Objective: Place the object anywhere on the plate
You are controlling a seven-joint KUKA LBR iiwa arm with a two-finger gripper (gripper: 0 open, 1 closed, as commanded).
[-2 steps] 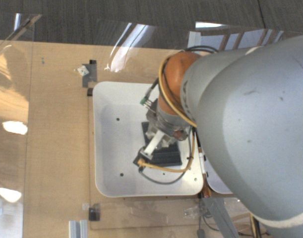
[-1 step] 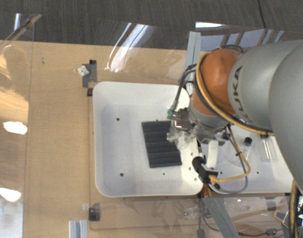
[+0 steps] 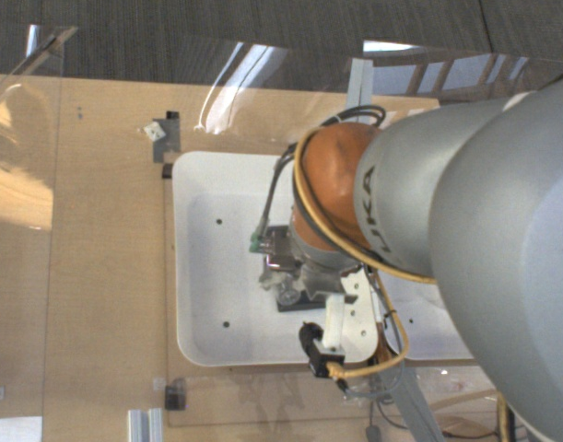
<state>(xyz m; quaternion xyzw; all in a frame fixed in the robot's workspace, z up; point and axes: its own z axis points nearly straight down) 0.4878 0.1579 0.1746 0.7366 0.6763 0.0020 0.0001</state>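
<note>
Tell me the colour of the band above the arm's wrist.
Orange band, seen best in the camera view, on the grey arm.

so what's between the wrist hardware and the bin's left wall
In the camera view, only bare white floor of the bin, marked with two small dark dots, lies between the wrist hardware and that left wall.

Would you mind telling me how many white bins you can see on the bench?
1: a white bin lies mid-bench, partly under the arm. The arm may hide another on the right.
</note>
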